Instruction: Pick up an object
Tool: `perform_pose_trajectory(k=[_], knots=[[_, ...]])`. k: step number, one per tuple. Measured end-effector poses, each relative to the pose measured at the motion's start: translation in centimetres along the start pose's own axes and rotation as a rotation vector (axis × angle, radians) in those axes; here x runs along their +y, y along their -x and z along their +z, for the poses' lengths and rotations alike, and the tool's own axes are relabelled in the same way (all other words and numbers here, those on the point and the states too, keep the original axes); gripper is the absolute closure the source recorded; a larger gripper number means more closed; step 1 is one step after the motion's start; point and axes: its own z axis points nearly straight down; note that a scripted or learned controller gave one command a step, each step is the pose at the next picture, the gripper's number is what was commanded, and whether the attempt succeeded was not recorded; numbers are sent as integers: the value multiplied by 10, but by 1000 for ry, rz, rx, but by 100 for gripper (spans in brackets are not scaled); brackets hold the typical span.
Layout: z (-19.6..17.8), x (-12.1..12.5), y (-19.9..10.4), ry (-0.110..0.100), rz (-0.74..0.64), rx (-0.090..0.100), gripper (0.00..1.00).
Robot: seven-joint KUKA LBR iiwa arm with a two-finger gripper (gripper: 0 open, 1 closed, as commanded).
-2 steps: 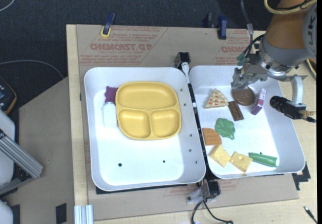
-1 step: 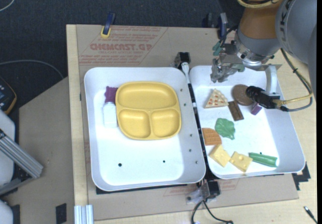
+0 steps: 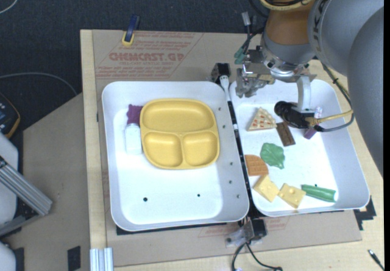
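Note:
My gripper (image 3: 247,86) hangs over the far left corner of the right bin (image 3: 347,160), with nothing visibly held. A pizza slice (image 3: 262,120) lies just right of and nearer than it. Further forward lie a brown chocolate bar (image 3: 285,134), a green leafy piece (image 3: 273,154), an orange toast slice (image 3: 256,165), two yellow cheese cubes (image 3: 266,188) (image 3: 291,195) and a dark green vegetable (image 3: 318,192).
The left bin (image 3: 177,203) holds a yellow divided plate (image 3: 180,132) and a white bottle with a purple cap (image 3: 132,131) at the plate's left. The ridge between the bins runs just left of my gripper. A yellow and blue clip (image 3: 129,32) sits on the cardboard behind.

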Motion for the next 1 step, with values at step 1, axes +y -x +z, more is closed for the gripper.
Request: perform_pose_trajectory(k=[1], knots=[[-6,6,-50,1,0,0,100]])
